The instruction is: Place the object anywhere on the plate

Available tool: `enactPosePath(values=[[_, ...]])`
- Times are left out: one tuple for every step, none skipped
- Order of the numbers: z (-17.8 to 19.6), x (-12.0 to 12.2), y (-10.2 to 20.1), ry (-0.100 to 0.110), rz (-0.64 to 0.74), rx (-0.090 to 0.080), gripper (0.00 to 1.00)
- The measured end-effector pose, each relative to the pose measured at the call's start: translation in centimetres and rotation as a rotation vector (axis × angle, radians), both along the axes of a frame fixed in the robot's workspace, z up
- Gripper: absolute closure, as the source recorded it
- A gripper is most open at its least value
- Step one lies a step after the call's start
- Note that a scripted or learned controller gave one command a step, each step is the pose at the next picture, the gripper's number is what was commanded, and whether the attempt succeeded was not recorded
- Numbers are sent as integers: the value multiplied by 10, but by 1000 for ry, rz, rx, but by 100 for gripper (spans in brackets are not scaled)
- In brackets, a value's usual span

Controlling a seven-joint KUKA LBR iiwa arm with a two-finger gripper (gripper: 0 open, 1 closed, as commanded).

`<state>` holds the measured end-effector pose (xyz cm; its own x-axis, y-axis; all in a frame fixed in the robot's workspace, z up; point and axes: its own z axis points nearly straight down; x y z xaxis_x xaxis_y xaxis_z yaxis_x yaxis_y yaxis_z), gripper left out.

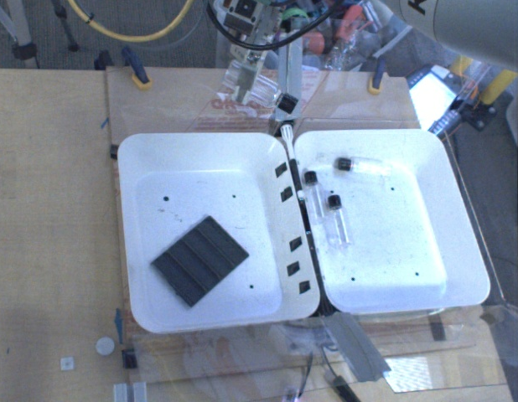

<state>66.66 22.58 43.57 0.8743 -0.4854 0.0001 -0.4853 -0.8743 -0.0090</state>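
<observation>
The plate (200,260) is a dark grey ridged slab lying flat and turned at an angle in the left bin (142,224), near its front. Three clear vials with black caps lie in the right bin (427,249): one (360,167) near the back, one (314,198) against the left wall, one (338,223) just right of that. My gripper (261,99) hangs above the back edge of the bench, behind the seam between the two bins. Its fingers stand apart, open, with nothing between them. It is well away from the vials and the plate.
A row of small black clips (294,243) runs along the divider where the bins meet. Cables and clutter sit behind the bench. Orange clamps (138,75) hold the back board. The bare wooden tabletop (49,224) stretches to the left.
</observation>
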Motion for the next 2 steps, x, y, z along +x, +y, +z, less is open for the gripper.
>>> enactPosePath(values=[[0, 0, 1, -2, 298, -1, 100], [0, 0, 1, -2, 305, -1, 100]])
